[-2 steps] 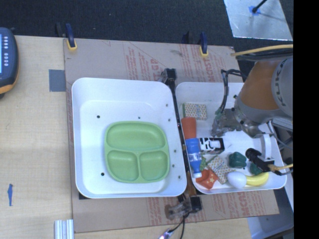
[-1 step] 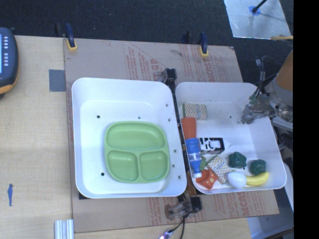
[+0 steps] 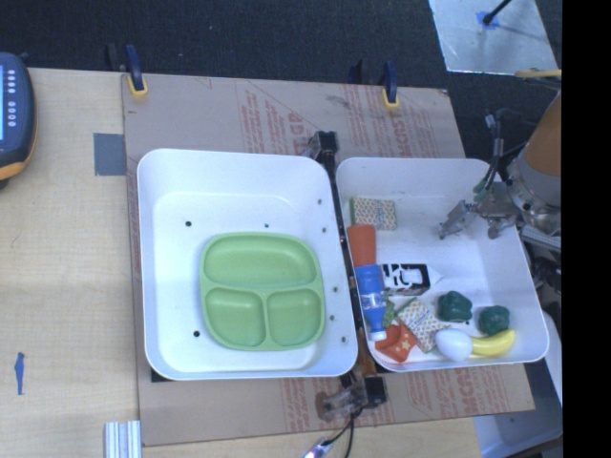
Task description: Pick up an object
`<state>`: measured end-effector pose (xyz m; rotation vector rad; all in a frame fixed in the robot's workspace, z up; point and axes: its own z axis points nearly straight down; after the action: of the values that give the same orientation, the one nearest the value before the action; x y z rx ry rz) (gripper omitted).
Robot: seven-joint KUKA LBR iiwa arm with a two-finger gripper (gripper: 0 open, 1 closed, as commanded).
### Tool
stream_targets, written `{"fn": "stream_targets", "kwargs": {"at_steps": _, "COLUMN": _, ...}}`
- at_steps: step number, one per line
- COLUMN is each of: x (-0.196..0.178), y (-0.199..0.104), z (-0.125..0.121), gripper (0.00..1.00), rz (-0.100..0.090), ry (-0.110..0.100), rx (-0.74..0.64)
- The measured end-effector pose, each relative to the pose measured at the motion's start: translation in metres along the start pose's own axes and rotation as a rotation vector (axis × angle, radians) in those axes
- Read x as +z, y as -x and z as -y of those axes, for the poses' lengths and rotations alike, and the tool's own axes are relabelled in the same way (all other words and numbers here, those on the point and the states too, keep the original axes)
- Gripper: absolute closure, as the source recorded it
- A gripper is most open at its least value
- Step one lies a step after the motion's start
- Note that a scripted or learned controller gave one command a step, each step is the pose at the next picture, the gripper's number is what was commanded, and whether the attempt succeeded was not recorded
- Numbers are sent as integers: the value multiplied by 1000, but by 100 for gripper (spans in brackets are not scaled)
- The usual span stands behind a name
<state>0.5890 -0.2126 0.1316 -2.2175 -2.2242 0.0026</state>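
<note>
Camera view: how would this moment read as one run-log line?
grey two-finger gripper: above right white bin, holding nothing | green divided plate: in left white bin | pick: not done

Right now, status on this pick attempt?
Gripper over right bin, holding nothing. Objects piled at bin's near end, banana included, untouched. Green tray in left bin.

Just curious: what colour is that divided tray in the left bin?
Light green tray, in the camera view.
</note>
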Motion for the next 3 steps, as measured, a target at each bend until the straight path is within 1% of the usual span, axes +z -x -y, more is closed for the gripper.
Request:
{"fn": "stream_targets", "kwargs": {"at_steps": 1, "x": 38, "y": -92, "z": -72, "gripper": 0, "rz": 1, "ry": 6, "rx": -10}}
{"fn": "stream_targets", "kwargs": {"at_steps": 2, "x": 17, "y": -63, "z": 37, "gripper": 0, "rz": 0, "ry": -8, "rx": 3}}
{"fn": "stream_targets", "kwargs": {"at_steps": 3, "x": 36, "y": -121, "z": -56, "gripper": 0, "rz": 1, "ry": 8, "rx": -7}}
